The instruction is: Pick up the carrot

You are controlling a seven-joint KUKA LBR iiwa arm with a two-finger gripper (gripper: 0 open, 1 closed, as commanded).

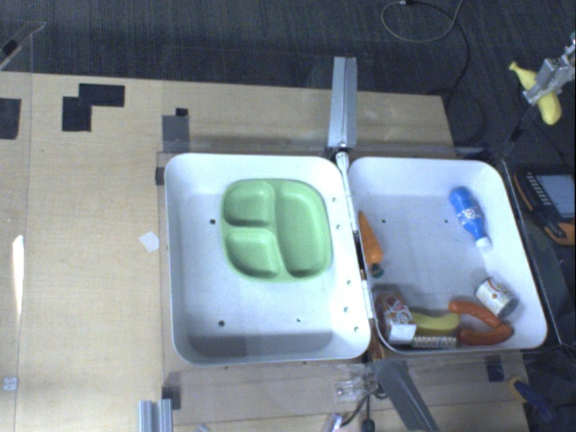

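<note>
Nearest the camera, at the front wall of the right bin [525,268], lies a small heap: a red-and-white packet [396,314], a yellow banana-shaped toy [434,321], a red curved piece [483,324] and a small can [497,297] lying on its side. How the end effector stands, I cannot tell.

The carrot [365,237] lies in the same bin, close along its left wall, just beside the divide between the two bins. It is slim and orange, with a green end that points toward the heap, and it is apart from the other things. A blue bottle [468,212] lies further right. The left bin [180,241] holds a green divided plate [274,229]. Both bins rest on the pale wooden worktop [81,241].
</note>
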